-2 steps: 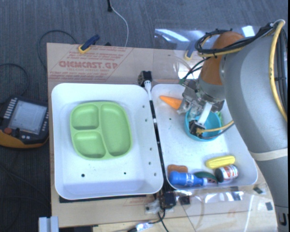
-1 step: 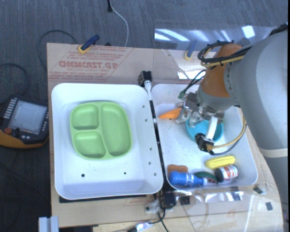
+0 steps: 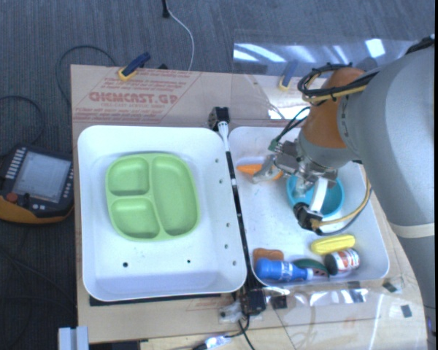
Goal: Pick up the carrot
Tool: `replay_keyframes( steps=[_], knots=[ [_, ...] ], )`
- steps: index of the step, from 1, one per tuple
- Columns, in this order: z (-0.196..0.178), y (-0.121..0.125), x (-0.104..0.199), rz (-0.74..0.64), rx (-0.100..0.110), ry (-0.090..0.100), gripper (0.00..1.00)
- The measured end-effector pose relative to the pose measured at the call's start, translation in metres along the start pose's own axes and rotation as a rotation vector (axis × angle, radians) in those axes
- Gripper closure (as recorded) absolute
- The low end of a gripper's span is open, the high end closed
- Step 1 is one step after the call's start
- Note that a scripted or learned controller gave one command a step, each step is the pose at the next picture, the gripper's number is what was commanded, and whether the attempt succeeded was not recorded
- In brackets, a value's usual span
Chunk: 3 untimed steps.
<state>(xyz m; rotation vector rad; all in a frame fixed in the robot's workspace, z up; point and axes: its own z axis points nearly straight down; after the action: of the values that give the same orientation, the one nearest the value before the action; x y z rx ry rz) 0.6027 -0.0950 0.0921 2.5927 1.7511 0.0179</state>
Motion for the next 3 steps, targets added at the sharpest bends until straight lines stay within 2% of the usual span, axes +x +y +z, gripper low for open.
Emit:
replay_keyframes(
  steps=[1,2,3],
  knots=[
    [-0.014,0.003,-0.002,-0.001,-0.008,-0.007,1.0],
    [-0.005,-0.037,-0.022,0.097,-0.022,-0.004,1.0],
    [0.0,-0.041,-0.021,0.1,-0.005,-0.003,0.0]
  ],
)
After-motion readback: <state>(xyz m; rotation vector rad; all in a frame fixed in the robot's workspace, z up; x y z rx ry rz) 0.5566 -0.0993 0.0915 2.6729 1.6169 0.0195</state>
